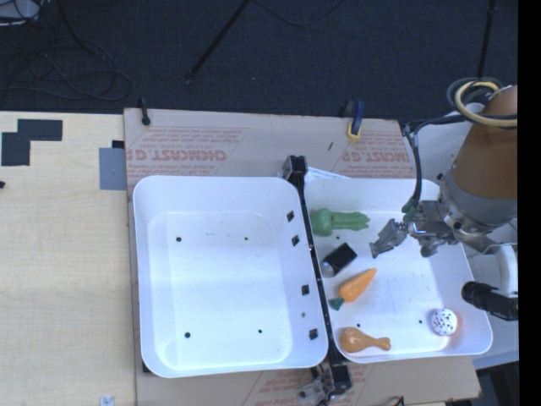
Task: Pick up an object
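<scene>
Bins side by side on the bench: the left bin (215, 273) and the right bin (406, 303), meeting along a dark divider down the middle. The arm (486, 159) leans in from the right, orange band showing, and its gripper (390, 239) hangs over the right bin's upper middle, nothing between its fingers; whether they stand apart or together, I cannot tell from this angle. A green toy (338, 221) lies near the right bin's far left corner, just beside the divider. Below it sits a small black block (340, 256), then an orange carrot (357, 284) at a slant. A tan pear-shaped piece (363, 340) rests against the near edge, and a white spotted ball (443, 320) sits by the near right corner.
</scene>
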Robot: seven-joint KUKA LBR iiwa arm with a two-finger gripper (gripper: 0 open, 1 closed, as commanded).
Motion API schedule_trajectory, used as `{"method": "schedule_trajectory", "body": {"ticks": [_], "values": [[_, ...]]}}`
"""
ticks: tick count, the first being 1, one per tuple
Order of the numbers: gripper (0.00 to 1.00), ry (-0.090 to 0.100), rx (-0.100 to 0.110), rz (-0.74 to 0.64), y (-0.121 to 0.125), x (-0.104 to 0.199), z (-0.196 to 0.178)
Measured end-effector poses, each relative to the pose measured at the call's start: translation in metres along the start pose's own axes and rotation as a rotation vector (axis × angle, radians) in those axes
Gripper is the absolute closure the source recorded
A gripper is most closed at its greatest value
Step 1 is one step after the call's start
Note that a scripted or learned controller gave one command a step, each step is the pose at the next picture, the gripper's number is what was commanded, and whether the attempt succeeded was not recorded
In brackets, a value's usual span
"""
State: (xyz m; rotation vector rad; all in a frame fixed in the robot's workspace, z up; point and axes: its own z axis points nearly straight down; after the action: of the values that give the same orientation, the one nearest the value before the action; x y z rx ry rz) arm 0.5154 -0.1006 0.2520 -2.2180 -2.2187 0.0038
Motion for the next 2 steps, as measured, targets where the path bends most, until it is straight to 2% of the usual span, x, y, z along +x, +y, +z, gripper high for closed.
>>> {"method": "schedule_trajectory", "body": {"ticks": [1, 2], "values": [[0.0, 0.001, 0.0, -0.002, 0.063, 0.008, 0.136], [0.0, -0.007, -0.022, -0.003, 0.129, -0.025, -0.012]]}}
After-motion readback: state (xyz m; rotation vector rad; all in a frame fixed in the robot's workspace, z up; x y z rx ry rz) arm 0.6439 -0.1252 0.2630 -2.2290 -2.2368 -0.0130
